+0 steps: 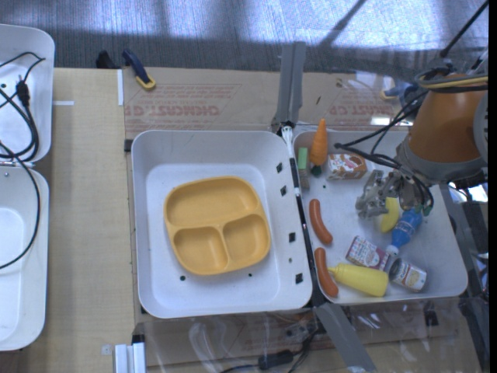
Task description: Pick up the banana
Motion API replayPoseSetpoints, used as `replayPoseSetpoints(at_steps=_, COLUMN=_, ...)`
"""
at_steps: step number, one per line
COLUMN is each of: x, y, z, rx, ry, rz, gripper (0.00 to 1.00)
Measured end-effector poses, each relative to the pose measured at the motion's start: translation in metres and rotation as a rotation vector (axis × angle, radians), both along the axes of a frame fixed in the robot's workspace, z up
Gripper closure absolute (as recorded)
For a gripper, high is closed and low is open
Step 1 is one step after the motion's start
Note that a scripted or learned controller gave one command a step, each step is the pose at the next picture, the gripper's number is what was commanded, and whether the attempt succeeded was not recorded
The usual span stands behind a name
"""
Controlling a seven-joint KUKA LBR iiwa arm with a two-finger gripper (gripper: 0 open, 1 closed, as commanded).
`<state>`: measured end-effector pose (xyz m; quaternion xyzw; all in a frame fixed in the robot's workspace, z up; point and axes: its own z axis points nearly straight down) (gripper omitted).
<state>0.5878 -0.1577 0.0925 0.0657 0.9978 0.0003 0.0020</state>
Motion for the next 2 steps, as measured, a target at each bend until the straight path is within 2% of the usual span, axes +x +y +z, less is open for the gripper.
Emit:
replayPoseSetpoints(at_steps=1, x=0.040, y=-0.020, z=0.001, rx=-0.002, ry=-0.003, rz=0.292, gripper=0.00)
replayPoseSetpoints(at_steps=2, x=0.061, y=-0.007, z=0.001, rx=-0.002, ry=-0.003, rz=0.378, gripper=0.00)
